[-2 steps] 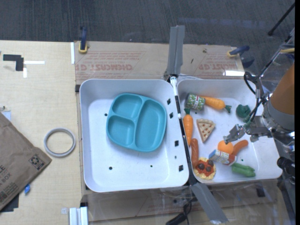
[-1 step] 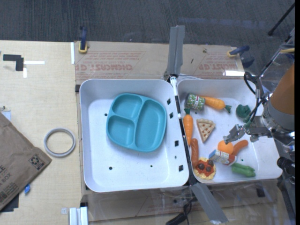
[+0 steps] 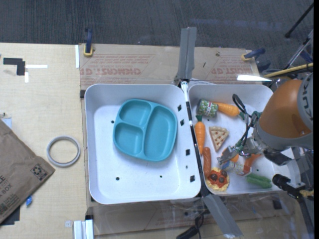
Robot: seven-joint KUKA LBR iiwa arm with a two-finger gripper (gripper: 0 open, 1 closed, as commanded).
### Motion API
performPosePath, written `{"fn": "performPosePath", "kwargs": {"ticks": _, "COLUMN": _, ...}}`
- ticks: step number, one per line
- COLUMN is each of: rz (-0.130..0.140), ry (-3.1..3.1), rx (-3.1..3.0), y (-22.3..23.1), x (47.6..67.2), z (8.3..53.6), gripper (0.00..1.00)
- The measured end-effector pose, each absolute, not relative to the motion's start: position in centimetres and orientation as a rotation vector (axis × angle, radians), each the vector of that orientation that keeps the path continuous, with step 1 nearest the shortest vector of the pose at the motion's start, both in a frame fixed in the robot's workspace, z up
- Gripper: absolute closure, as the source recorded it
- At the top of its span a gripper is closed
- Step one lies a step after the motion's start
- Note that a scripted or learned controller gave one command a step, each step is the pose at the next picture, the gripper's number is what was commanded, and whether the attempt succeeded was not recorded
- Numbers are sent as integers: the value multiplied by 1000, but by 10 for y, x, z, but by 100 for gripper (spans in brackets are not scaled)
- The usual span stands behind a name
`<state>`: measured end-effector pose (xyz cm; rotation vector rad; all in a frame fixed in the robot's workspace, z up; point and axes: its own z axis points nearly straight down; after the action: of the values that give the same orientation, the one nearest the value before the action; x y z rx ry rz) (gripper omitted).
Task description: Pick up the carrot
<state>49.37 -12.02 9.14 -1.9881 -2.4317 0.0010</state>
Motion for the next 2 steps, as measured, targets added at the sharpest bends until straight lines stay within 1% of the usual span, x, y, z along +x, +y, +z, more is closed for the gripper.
{"fn": "performPosePath", "kwargs": {"ticks": 1, "rz": 3, "ry": -2427, "rx": -1992, "y": -121, "x": 493, "z": 100, "gripper": 100}}
{"fn": "performPosePath", "kwargs": {"ticks": 2, "rz": 2, "ry": -2392, "rx": -2037, "y": -41, "x": 479, "z": 205, "gripper": 100}}
